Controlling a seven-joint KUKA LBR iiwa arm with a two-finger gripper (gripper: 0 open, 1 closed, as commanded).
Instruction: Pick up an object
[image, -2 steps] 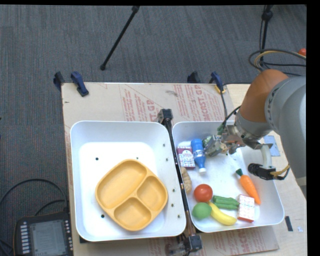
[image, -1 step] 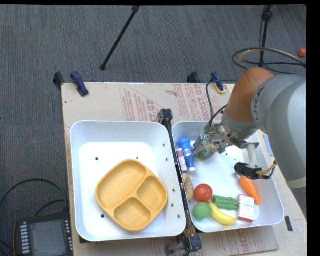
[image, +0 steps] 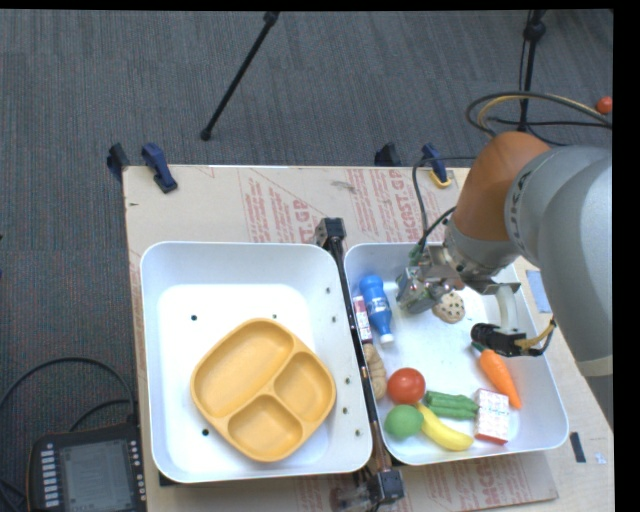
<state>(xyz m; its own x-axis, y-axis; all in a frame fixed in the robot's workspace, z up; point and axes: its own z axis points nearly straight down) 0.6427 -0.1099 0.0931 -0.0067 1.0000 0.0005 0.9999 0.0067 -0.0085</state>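
The gripper hangs low over the far part of the right bin, and from where I stand I cannot tell whether it is open or closed, nor whether it holds anything. Just to its left a blue bottle lies lengthwise near the bin's left wall. Just to its right sits a small beige spotted piece.

The other things for picking sit nearer in the same bin. There is a carrot by the right wall, a red tomato and a green ball close together, and a banana beside the ball. A green pod lies above the banana, and a white and pink box is in the near right corner. A brown lump rests against the left wall.

In the left bin lies a yellow divided plate.
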